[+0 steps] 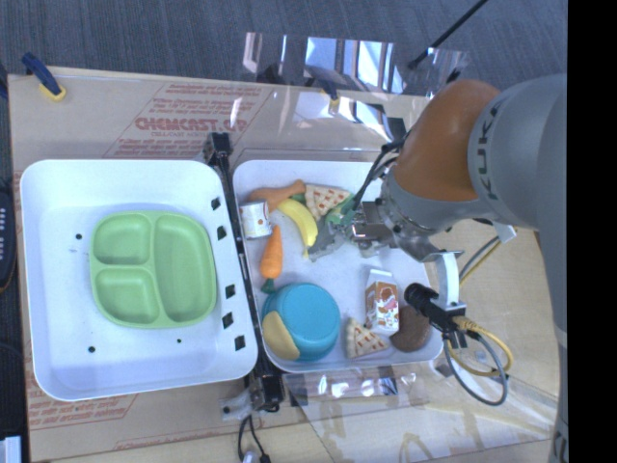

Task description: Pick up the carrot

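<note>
The carrot lies left of the gripper, apart from it, in the right bin. Whether the gripper is open cannot be told. Nearby lie one banana, two pizza slices, one blue bowl, one carton.

You are looking down from one fixed camera set above the bench, tilted at a slant, so the far edge sits toward 12 o'clock and the near edge toward 6. It stands far enough back to take in both white bins whole: the left bin toward 9 o'clock, the right bin just past centre. The arm comes in from 3 o'clock, large and near the lens.
</note>
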Controlling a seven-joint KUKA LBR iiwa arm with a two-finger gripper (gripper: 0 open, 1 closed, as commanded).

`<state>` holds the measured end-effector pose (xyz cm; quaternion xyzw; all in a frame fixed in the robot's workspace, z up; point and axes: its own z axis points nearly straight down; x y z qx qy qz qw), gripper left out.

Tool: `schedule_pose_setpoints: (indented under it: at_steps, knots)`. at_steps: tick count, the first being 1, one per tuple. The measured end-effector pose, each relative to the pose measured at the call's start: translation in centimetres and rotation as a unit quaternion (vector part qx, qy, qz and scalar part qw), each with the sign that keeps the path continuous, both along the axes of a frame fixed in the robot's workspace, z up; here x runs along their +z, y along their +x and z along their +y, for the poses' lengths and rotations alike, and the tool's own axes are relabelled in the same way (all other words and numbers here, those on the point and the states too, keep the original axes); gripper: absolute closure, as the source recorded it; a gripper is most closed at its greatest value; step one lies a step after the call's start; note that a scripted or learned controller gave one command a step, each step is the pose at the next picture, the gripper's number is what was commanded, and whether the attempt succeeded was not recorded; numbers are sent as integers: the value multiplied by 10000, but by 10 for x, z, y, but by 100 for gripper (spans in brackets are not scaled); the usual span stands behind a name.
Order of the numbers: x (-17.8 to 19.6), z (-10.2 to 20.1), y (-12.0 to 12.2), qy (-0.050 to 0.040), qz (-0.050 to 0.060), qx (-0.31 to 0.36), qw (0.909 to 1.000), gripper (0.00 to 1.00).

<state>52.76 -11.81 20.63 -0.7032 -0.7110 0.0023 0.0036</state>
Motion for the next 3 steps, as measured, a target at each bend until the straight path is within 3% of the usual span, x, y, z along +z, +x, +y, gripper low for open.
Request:
schedule_pose_setpoints:
  at_steps: [1,2,3]
  knots:
    - [-94,14,37,-30,-105,227,9997,0]
    - [-103,22,40,-26,-118,179,9998,0]
    - [-105,18,15,-61,-145,-401,9991,0]
